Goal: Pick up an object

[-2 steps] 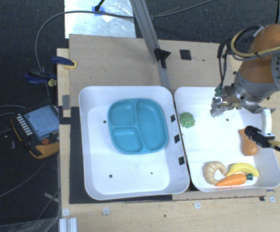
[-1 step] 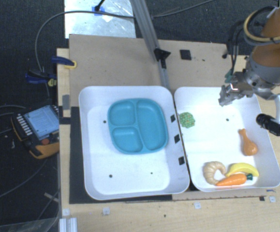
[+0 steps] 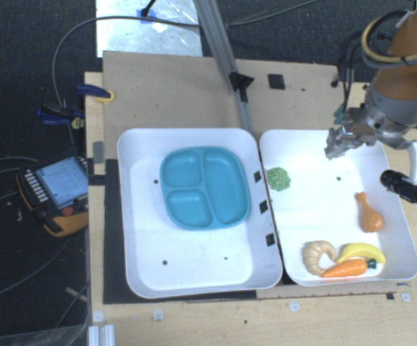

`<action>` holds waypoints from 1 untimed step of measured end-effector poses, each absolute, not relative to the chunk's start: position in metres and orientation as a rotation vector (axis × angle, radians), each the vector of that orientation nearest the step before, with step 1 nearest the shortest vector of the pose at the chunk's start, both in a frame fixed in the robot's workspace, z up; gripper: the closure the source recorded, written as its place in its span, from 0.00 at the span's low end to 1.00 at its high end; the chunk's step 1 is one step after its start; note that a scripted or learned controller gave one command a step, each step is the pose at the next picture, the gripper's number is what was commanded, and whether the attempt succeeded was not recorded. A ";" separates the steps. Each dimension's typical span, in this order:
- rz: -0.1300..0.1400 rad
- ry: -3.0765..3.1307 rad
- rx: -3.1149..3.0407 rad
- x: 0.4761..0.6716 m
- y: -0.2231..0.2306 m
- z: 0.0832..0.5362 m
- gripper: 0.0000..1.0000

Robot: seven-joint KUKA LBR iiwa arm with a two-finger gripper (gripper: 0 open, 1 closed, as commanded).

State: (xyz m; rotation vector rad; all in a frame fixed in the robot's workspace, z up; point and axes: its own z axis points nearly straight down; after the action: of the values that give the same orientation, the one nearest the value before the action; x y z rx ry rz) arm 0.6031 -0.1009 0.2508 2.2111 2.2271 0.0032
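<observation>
On the desk, the left bin [image 3: 140, 265] holds a blue divided plate [image 3: 204, 187]. In the right bin [image 3: 402, 254], a green broccoli piece [image 3: 278, 179] lies by the left wall. A croissant [image 3: 317, 254], a carrot [image 3: 346, 269] and a banana [image 3: 361, 251] are crowded at the near edge, with a chicken drumstick [image 3: 369, 213] apart from them. The gripper [image 3: 338, 144] hovers over the far part of this bin with nothing between its fingers — how wide it stands I cannot tell. The broccoli or the drumstick looks the safer target: each lies alone, so a descent straight over its middle should avoid bumping neighbours.
</observation>
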 end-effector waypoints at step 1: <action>0.004 2.232 2.210 0.590 -0.046 0.254 1.00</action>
State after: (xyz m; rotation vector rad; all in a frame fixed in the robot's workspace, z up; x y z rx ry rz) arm 0.5900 -0.0460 0.2540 2.2105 2.2325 0.0037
